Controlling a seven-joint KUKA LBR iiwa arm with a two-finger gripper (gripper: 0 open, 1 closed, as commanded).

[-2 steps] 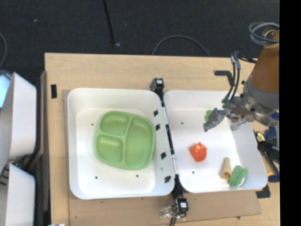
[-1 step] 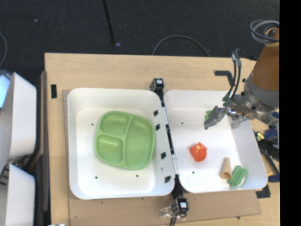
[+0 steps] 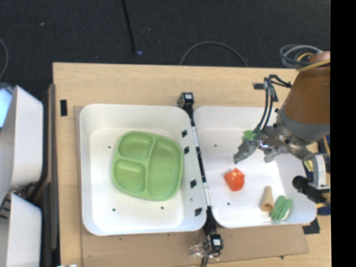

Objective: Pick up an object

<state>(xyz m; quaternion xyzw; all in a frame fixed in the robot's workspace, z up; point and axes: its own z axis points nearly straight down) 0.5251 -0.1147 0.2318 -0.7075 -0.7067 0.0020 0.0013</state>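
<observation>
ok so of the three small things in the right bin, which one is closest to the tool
The red object, lying just below and left of the tool. The tan piece and the green piece sit together farther off, near the bin's lower right corner.

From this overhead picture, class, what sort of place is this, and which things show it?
Probably a robotics lab bench set up for grasping trials: a robot arm reaches over two white bins, toy-like items such as a green divided plate lie inside, and cables trail across the floor.
</observation>
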